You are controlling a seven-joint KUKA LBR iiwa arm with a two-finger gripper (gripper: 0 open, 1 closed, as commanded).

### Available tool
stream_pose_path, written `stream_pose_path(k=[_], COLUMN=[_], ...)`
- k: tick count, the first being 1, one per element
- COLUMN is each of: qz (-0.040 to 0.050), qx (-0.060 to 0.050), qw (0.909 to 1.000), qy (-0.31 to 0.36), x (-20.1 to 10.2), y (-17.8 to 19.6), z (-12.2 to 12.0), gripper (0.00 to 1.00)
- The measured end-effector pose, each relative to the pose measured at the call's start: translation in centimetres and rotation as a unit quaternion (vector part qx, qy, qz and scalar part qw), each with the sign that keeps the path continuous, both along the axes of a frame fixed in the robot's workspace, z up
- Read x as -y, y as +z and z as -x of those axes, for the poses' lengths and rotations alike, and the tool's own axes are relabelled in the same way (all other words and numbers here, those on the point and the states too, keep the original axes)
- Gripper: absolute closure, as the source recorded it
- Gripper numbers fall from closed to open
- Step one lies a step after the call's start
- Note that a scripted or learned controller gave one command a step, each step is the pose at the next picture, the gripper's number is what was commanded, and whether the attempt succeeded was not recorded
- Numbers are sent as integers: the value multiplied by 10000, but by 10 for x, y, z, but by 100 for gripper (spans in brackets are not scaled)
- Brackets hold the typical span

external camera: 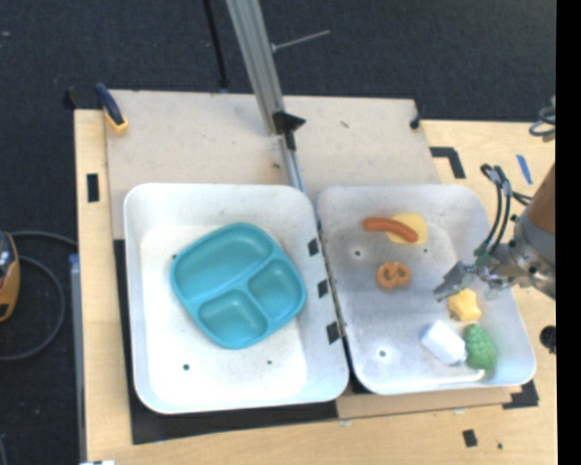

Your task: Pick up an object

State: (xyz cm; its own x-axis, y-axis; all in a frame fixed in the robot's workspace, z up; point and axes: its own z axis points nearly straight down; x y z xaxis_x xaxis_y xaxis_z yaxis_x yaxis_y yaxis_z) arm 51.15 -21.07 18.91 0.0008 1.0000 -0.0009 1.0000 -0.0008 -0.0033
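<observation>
While nothing is lifted yet, I see the claw [462, 281] low in the right bin [368, 356].
Its fingers look spread, gripping nothing, just above the yellow block [466, 306]. Close by lie a white block [443, 341], green toy [481, 347], pretzel [393, 275] and hot dog [391, 227]; 1 teal plate [237, 284] fills the left bin [155, 376].

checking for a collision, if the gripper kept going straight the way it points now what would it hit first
The gripper points leftward and down over the right bin. The pretzel lies first along that line, though the bin floor might come first. Depth is unclear.
</observation>
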Motion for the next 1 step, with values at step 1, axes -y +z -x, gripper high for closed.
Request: stream_pose_path(k=[1], qz=[-4], qx=[1], qw=[10000], qy=[1], x=[-7], y=[-58], z=[5], gripper=[0])
